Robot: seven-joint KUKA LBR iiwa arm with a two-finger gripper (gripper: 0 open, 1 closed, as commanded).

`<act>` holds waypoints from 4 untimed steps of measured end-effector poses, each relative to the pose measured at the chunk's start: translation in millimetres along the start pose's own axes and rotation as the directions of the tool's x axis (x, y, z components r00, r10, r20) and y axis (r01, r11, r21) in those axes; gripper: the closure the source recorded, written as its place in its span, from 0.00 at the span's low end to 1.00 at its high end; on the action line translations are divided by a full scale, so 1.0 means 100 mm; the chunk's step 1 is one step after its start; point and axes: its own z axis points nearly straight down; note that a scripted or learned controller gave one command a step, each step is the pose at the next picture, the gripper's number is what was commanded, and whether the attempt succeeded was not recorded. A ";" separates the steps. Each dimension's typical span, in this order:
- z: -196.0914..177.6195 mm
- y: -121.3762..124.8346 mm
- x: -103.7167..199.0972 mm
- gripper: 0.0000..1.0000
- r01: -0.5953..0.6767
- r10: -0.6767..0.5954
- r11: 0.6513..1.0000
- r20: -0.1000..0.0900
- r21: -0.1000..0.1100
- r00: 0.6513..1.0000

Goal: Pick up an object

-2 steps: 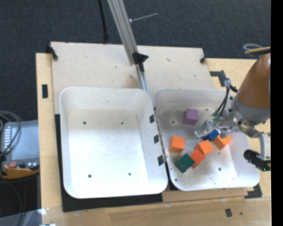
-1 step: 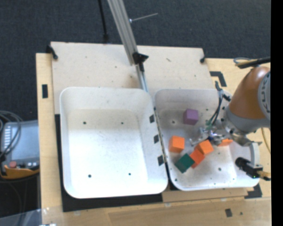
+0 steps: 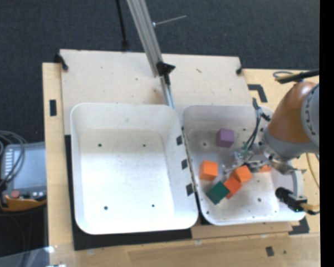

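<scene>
Closest to you, at the near side of the right bin, lies a dark green block, tilted, with an orange block touching its upper right corner. You have a second orange block just above that one, right at the end effector, and a third orange block sitting on its own a little to the left. You cannot tell whether the end effector is released or clenched, since the wrist and cabling cover its tips; no block can be seen gripped in it. A purple block rests farther back in the same bin, apart from the others. A small orange patch peeks out just right of the end effector, under the arm, too hidden to identify.

Your arm comes in from the right, its orange band hanging above the right bin's far right part, with dark cables trailing down toward the wrist. The left bin sits beside the right one, their walls touching along the middle. Both bins rest on the pale table. A metal rail slants up from between the bins' far corners toward the top. Off the table's left edge you can see a handheld control pendant with cables
</scene>
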 end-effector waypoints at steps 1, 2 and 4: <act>-0.11 0.01 -0.01 1.00 -0.005 0.005 1.000 -0.001 -0.004 1.000; -0.75 0.05 -0.03 1.00 0.010 -0.010 1.000 0.001 -0.006 1.000; -1.83 0.14 0.07 1.00 0.011 -0.011 1.000 0.000 -0.007 1.000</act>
